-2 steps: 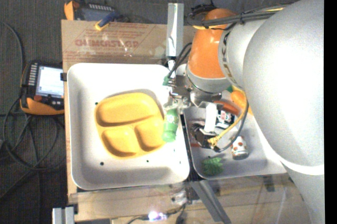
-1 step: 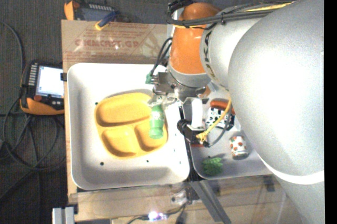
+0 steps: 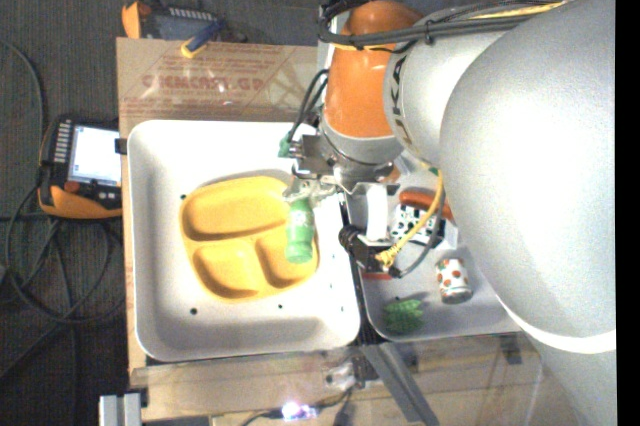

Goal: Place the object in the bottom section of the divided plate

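A translucent green plastic bottle (image 3: 299,232) is seen upright over the right edge of the yellow divided plate (image 3: 245,234) in the left white bin (image 3: 150,214), directly below the gripper (image 3: 302,197); whether the fingers clasp it cannot be told.
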{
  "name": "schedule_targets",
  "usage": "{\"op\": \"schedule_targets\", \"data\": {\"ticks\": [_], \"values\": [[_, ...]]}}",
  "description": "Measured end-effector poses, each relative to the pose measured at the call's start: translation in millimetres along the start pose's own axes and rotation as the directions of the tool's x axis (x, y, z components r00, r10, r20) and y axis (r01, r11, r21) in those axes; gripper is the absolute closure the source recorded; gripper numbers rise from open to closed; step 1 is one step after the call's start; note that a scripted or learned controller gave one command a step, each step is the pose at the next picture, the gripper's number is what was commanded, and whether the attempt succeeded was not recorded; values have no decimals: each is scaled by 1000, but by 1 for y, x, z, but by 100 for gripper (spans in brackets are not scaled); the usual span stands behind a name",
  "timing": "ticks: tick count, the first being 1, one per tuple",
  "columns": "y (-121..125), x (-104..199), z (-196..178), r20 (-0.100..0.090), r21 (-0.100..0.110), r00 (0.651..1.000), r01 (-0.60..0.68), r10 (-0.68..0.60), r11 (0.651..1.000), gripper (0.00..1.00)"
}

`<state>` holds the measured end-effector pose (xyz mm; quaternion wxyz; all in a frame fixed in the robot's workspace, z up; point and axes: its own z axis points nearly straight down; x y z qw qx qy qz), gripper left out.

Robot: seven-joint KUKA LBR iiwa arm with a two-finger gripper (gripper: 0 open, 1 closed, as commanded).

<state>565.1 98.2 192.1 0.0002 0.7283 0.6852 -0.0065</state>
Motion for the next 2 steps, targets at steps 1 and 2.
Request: {"op": "schedule_targets", "data": {"ticks": [1, 2], "values": [[-2, -5, 10, -4, -5, 997, 81, -81, 997, 100], [-51, 20, -25, -7, -2, 997, -73, 73, 997, 100]]}}
